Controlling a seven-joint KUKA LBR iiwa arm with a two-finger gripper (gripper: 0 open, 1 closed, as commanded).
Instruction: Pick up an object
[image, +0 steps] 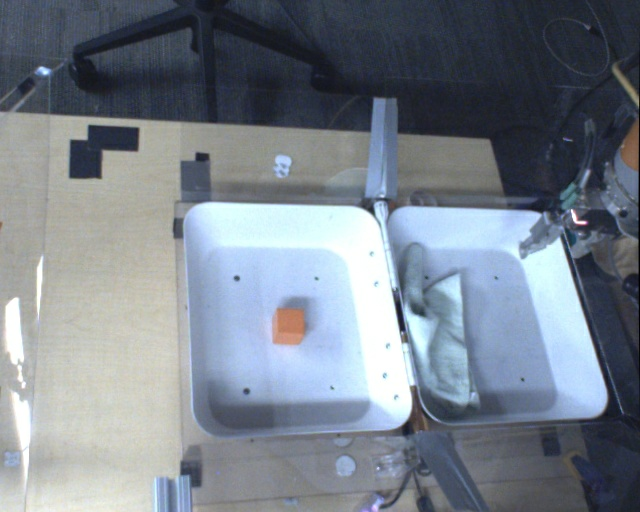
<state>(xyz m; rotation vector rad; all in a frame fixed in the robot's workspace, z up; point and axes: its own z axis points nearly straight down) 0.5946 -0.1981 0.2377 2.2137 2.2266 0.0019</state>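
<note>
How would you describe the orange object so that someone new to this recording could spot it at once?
Find the left white bin of the two side by side. Near the middle of its floor sits the small orange cube, alone and touching no wall. The crumpled grey-white cloth lies in the right bin; the cube is bright, solid and boxy.

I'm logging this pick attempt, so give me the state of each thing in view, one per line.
Orange block: resting flat on the left bin's floor, untouched.
Grey cloth: crumpled along the right bin's left wall.
Pincer: above the right bin's top right corner, apart from both things.
</note>
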